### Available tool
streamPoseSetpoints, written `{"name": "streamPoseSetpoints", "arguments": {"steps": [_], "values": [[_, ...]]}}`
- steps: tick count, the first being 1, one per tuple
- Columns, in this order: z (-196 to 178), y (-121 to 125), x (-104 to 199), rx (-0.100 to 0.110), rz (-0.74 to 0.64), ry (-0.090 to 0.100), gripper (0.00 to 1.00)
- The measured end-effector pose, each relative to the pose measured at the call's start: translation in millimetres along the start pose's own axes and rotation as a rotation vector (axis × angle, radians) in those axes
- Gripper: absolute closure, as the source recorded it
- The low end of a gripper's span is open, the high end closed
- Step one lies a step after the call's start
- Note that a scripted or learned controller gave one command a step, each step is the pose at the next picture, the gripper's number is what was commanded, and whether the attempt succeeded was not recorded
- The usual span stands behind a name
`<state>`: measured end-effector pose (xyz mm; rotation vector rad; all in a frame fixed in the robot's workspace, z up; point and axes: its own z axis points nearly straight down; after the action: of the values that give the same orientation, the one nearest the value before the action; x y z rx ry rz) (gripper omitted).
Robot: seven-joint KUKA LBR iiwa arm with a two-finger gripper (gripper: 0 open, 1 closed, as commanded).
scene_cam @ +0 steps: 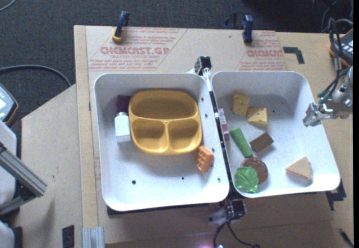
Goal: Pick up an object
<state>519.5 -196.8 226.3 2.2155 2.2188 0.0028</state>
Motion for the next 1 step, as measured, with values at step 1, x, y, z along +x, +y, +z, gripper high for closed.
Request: {"name": "streamPoseSetpoints", "arguments": {"steps": [1], "values": [[2.9, 12.4, 57.2, 0.006, -0.006, 0.006, 1.0]]}}
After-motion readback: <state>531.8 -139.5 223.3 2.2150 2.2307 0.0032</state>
